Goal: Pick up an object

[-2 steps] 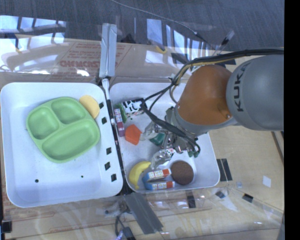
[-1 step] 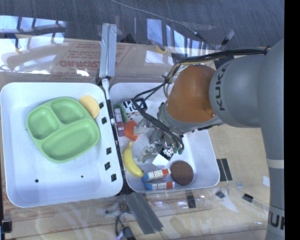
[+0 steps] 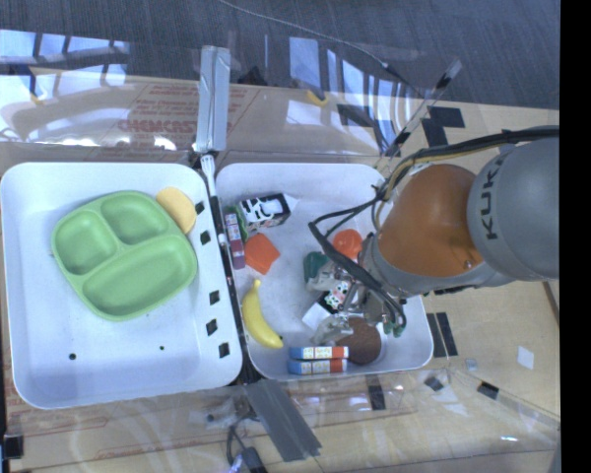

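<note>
The gripper (image 3: 350,315) hangs low over the right bin (image 3: 276,177), near its right wall, above a clutter of small things; whether its fingers are spread or closed I cannot tell, and nothing shows between them. Just below it a brown ball (image 3: 362,345) lies by the bin's near edge beside a flat box (image 3: 317,360), with a banana (image 3: 259,318) along the left wall, an orange block (image 3: 262,253) toward the middle and a black-and-white toy (image 3: 264,208) near the far edge. In the left bin (image 3: 39,363), a green tray (image 3: 125,253) sits with a yellow piece (image 3: 177,207) touching its far right corner.
</note>
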### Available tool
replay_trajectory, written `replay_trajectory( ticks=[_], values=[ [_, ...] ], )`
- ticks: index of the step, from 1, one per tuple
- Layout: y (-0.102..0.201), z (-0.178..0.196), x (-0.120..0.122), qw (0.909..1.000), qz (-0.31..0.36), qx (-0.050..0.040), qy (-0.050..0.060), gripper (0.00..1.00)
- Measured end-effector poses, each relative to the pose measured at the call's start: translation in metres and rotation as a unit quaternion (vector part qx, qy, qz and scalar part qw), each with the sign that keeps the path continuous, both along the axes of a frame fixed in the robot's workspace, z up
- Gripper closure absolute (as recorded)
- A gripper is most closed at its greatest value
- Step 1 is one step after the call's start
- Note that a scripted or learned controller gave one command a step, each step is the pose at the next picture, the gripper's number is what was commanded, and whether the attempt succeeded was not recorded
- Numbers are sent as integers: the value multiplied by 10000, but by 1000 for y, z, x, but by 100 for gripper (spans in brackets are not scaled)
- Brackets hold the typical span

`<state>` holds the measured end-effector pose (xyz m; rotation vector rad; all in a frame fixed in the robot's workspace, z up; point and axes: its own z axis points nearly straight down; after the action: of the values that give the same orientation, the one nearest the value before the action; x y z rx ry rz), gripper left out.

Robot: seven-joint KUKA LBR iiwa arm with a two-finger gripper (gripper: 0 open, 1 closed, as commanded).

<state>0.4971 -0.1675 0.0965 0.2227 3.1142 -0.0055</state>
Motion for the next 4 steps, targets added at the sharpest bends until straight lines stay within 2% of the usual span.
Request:
replay_trajectory(
  ticks=[1, 2, 3, 4],
  values=[
    [60, -2, 68, 9997, 248, -25, 59, 0],
    [64, -4, 9, 9895, 1441, 7, 71, 0],
    [66, 6, 10, 9892, 1466, 5, 64, 100],
    [57, 5, 58, 9998, -179, 25, 88, 100]
  ],
)
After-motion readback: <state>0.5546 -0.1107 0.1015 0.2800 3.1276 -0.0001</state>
